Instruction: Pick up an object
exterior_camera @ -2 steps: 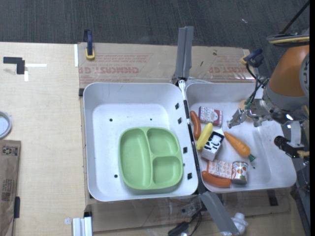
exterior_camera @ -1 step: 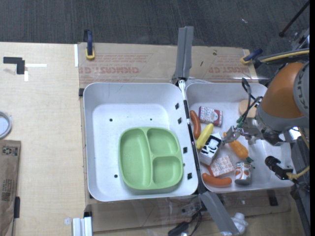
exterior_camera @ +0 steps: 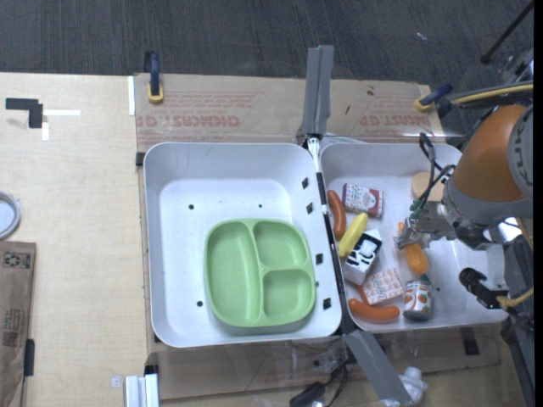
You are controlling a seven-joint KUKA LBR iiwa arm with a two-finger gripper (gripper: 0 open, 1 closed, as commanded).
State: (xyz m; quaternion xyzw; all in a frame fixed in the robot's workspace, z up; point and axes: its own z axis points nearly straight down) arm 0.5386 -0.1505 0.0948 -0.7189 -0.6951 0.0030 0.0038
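Gripper (exterior_camera: pixel 413 231) sits low inside the right bin (exterior_camera: pixel 450 316), w/ its tip just above a small orange toy piece (exterior_camera: pixel 416 259), prob. a carrot. Tip is a dark tangle of metal and cable from this angle, so can't tell whether it's spread or closed, and nothing is visibly held. The wrist comes in at a slant from the right, w/ the orange band (exterior_camera: pixel 496 155) over the bin's far right corner. That approach looks chosen to keep the arm clear of the bin walls.

The task's object is any of the pile, all in the right bin, mostly crowding its left half. There's a red sausage (exterior_camera: pixel 337 213) along the divider, w/ a yellow banana (exterior_camera: pixel 352 234) just beside it. A red-and-white packet (exterior_camera: pixel 362 199) lies further back and a black-and-white carton (exterior_camera: pixel 363 255) sits mid-bin, touching the banana. A pinkish packet (exterior_camera: pixel 383 285) lies nearer the front, an orange sausage (exterior_camera: pixel 373 312) at the front edge, and a small can (exterior_camera: pixel 417 299) just beside it. The orange piece lies a bit apart from the clump, so it's prob. the easiest target, w/ fewer neighbours to bump.

Left bin (exterior_camera: pixel 170 227) holds a green divided plate (exterior_camera: pixel 259 271), lying flat and well apart from the gripper. Judgement: pick not done yet, at the reach/descend stage.
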